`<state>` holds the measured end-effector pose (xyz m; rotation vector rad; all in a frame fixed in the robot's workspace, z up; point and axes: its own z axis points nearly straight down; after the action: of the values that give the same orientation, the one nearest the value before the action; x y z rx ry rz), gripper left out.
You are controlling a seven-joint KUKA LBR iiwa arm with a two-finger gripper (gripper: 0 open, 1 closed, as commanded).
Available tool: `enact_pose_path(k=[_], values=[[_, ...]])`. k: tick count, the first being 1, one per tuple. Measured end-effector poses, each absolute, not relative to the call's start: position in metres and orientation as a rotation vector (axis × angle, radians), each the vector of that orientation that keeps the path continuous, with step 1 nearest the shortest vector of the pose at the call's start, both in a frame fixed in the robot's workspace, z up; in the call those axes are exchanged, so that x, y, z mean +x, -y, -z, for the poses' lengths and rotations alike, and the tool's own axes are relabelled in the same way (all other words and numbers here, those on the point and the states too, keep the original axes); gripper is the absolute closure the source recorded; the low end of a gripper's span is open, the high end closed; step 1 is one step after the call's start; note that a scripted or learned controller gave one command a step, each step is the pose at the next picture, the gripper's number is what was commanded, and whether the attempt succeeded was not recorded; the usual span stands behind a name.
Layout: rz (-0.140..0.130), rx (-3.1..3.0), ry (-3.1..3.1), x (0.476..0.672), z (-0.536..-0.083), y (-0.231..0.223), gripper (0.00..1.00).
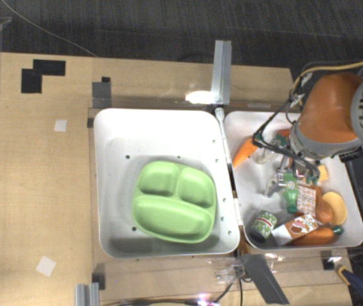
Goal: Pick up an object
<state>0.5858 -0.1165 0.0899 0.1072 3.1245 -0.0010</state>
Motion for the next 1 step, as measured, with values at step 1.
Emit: enact_pose_path(k=[1], values=[[0.003,0.029,-3.125,0.5245,-0.0911,0.1317,0.0]])
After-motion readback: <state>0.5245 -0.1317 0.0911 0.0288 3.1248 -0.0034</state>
